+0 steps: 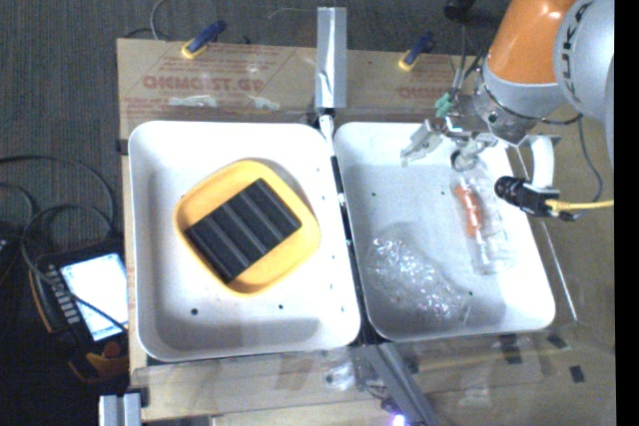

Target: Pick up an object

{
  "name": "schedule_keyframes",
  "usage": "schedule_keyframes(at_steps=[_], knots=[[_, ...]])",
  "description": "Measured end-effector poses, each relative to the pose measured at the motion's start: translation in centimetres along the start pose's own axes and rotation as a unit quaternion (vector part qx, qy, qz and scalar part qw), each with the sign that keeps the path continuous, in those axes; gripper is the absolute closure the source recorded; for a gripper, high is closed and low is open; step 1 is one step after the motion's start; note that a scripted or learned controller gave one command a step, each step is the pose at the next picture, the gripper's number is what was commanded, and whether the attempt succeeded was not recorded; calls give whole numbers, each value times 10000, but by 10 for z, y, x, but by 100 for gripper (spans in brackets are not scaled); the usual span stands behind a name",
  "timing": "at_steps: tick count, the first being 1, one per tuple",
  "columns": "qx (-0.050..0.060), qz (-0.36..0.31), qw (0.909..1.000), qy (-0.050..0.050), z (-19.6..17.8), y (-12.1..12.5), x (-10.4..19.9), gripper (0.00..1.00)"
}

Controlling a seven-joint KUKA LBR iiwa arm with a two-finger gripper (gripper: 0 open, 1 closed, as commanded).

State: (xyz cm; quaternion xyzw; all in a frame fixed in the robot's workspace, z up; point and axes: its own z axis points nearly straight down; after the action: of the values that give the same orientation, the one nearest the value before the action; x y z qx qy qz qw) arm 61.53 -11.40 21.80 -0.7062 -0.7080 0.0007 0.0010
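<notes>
We see the pincer (444, 143) spread open and holding nothing, over the right bin's (394, 309) far edge; the clear orange-filled tube (475, 219) lies near its right wall.

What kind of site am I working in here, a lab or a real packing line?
Probably a lab test bench: two white bins on a clamped board, loose cables on carpet, and a tablet lying beside the bench.

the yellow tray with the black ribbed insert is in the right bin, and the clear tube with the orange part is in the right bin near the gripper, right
Not quite. The camera view shows the yellow tray with the black ribbed insert in the left bin, not the right. The clear tube with the orange part does lie in the right bin, near the gripper.
</notes>
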Motion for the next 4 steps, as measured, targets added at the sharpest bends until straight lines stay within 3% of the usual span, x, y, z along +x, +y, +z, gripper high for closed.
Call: schedule_keyframes(at_steps=[1, 2, 3, 4], knots=[[-6, -488, 9988, -5, 36, -28, 4, 0], [-7, -1016, 9948, -9, 46, -34, -57, 0], [-196, -1143, 9932, -67, 75, -6, -80, 0], [-230, -1369, 9903, -89, 76, -3, -84, 0]])
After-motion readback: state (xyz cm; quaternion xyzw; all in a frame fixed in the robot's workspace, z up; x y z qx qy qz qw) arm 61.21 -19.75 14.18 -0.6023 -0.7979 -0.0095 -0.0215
